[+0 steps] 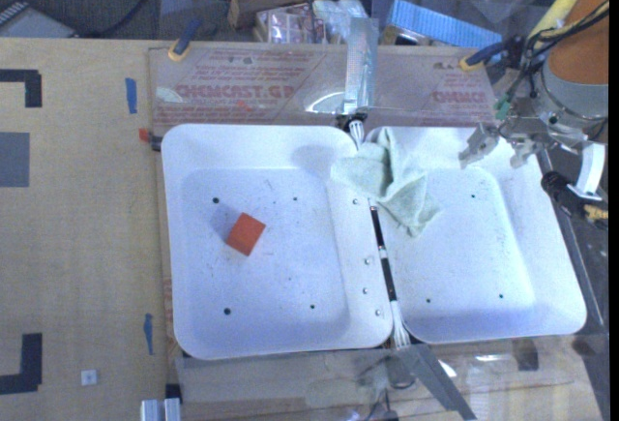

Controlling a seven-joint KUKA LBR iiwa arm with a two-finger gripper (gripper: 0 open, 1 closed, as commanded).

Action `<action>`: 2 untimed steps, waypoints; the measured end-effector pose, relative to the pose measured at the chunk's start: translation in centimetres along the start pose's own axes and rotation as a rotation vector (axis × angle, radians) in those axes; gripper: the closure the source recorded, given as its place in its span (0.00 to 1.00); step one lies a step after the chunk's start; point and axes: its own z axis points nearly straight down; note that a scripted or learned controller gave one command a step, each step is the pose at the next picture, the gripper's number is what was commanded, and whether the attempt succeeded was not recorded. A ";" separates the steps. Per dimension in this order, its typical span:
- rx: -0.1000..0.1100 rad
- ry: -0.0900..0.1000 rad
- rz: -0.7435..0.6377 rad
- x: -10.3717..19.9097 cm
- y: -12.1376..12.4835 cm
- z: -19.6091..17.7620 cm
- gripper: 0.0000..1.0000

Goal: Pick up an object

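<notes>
An orange-red cube (246,234) lies on the floor of the left bin (193,158), left of its middle. A crumpled pale green cloth (392,183) drapes over the seam between the two bins near their far edge, mostly inside the right bin (503,303). My gripper (493,151) hangs over the far right corner of the right bin, to the right of the cloth and apart from it. Its two fingers (472,147) stand open, and only bin floor shows between them. The arm's orange band (580,46) is above it at the right edge.
A cardboard wall (242,85) stands behind both bins, held by clamps. Cables and boxes are piled beyond it. Wooden bench top (77,216) with black markers and blue tape strips stretches to the left of the bins.
</notes>
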 end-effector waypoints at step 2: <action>-0.003 -0.002 -0.701 2.6 0.1 4.4 0.00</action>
